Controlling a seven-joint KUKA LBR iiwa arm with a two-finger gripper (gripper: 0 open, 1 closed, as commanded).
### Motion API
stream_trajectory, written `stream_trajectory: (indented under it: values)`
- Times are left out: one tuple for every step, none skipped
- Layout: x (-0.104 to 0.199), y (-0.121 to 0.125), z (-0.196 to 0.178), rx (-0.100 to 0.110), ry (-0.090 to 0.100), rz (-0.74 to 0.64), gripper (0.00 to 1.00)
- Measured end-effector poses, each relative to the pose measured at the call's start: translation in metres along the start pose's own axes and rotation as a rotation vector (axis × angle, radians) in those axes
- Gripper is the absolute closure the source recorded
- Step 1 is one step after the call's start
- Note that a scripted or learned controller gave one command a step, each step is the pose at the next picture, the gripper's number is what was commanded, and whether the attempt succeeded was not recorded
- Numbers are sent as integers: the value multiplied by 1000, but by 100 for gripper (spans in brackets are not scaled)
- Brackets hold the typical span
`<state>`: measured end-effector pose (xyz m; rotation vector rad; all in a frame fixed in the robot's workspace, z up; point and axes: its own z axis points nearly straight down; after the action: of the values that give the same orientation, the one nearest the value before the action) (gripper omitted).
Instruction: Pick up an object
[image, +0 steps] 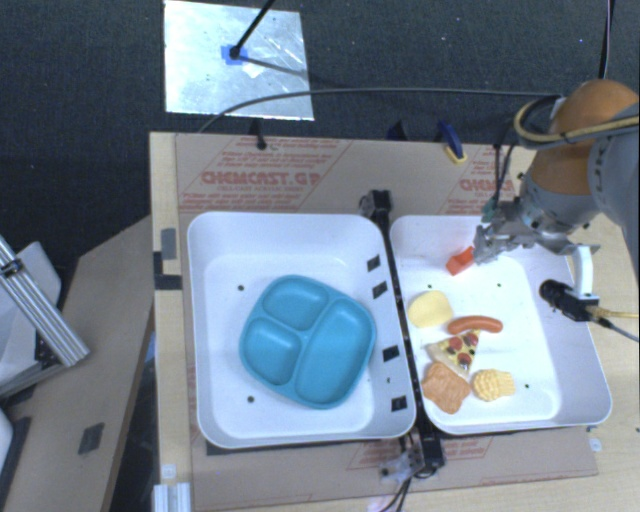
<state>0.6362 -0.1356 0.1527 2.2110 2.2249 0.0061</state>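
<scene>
Near the right white plastic bin's (560, 405) far edge, grey two-finger gripper (487, 248) touching a small orange block (459, 262), finger state unclear, bare floor around them, toy foods clustered nearer, glossy blue divided plate (307, 341) in left bin (215, 300).

Divided plate (306, 341) in left bin (215, 250); toy foods (458, 352) in right bin (570, 375).

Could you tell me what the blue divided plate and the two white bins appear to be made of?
The blue divided plate looks like moulded plastic with a smooth, matte-to-satin finish: uniform colour, rounded compartment ridges, soft highlights. The left bin and right bin also look like plastic, possibly thin formed sheet, with rounded corners and a faint sheen on their rims. The view cannot confirm the exact material.
</scene>
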Motion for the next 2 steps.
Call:
stream_trajectory:
  values:
    - [0,4,-65,-1,-1,0,100]
    - [-3,6,-109,-1,-1,0,100]
